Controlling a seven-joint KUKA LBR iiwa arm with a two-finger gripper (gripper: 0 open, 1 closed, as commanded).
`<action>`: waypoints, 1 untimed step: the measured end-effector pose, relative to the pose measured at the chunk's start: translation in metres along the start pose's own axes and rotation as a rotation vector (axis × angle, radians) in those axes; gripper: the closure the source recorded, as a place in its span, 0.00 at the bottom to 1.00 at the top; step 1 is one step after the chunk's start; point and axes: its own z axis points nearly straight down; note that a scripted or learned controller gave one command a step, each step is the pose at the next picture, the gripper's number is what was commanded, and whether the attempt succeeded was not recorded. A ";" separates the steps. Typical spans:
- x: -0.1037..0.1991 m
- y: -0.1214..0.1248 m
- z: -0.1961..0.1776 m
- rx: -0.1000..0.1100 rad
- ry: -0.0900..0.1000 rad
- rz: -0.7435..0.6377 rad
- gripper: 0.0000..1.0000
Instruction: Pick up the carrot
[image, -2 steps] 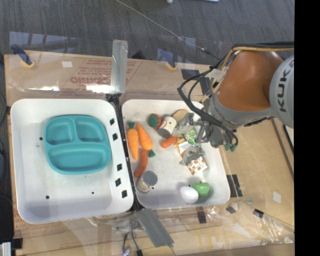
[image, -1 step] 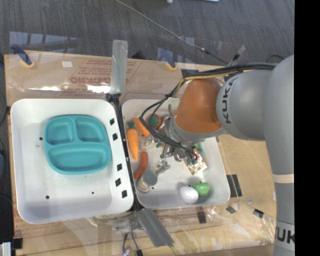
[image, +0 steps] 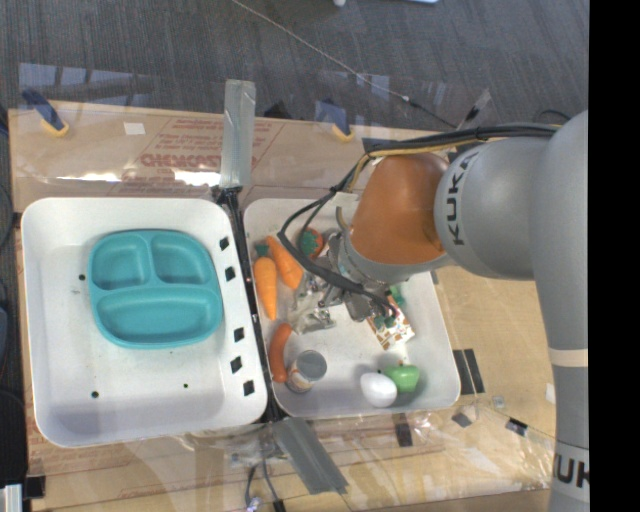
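Observation:
Three orange carrots lie in the right bin (image: 430, 330) near its left wall. One carrot (image: 265, 287) points along the wall, a second carrot (image: 286, 262) slants beside it, and a third carrot (image: 279, 347) lies lower down. My gripper (image: 320, 303) hangs over the middle of that bin, just right of the upper two carrots, under the orange wrist band (image: 395, 215). The arm hides part of the bin behind it. Nothing orange shows at the gripper.
The left bin (image: 60, 380) holds a teal divided plate (image: 153, 287). In the right bin are a grey round object (image: 311, 366), a white egg-shaped thing (image: 378, 388), a green item (image: 405, 377), a small printed box (image: 392, 327) and a red-green piece (image: 311, 241).

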 end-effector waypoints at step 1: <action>0.019 0.049 -0.095 0.003 -0.009 0.074 1.00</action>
